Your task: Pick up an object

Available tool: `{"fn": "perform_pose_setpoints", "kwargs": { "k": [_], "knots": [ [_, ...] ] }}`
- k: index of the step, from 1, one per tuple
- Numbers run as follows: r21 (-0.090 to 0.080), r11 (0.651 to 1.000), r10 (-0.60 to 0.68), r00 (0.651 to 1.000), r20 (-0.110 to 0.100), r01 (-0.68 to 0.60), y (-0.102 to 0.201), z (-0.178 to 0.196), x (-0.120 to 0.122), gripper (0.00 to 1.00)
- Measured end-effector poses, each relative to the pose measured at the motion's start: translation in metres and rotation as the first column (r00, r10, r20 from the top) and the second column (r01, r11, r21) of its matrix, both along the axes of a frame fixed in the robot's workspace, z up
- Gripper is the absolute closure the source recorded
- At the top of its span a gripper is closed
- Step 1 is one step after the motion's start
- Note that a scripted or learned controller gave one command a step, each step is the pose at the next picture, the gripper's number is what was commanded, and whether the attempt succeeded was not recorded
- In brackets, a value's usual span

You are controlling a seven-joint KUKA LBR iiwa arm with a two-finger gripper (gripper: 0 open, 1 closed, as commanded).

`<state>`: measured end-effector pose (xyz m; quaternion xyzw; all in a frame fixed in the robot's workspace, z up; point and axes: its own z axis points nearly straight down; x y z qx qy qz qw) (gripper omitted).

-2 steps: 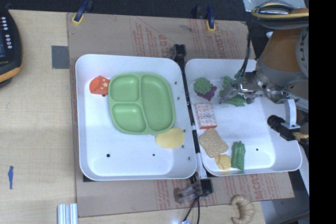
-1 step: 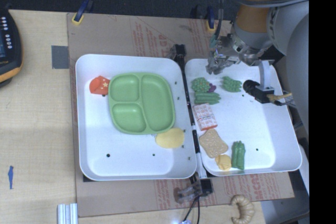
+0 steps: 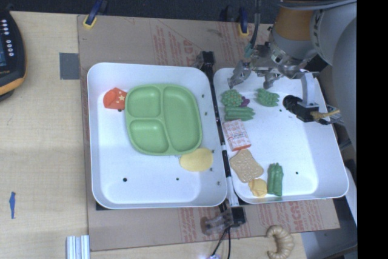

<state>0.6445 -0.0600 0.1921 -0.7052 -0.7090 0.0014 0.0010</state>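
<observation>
In the upper right of the frame the metal two-finger claw (image 3: 257, 74) is hanging with its fingers spread wide and empty, just above the bumpy green toy vegetables (image 3: 232, 97) lying in the right-hand shallow white bin (image 3: 309, 154).

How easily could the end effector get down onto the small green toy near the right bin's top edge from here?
Probably easily. The end effector hangs just above the small green toy, which lies alone on the right bin floor. The nearest neighbour, a green cluster, sits apart to its left, so a straight descent looks unobstructed.
</observation>
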Motion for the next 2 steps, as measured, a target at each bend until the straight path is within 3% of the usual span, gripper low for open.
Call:
{"fn": "perform_pose_setpoints", "kwargs": {
  "k": [1,2],
  "knots": [
    [-0.001,1.000,0.001,1.000,0.004,-0.001,0.002,0.000,0.013,0.00],
    [0.001,1.000,0.001,1.000,-0.001,-0.001,0.024,0.000,0.012,0.00]
  ]
}}
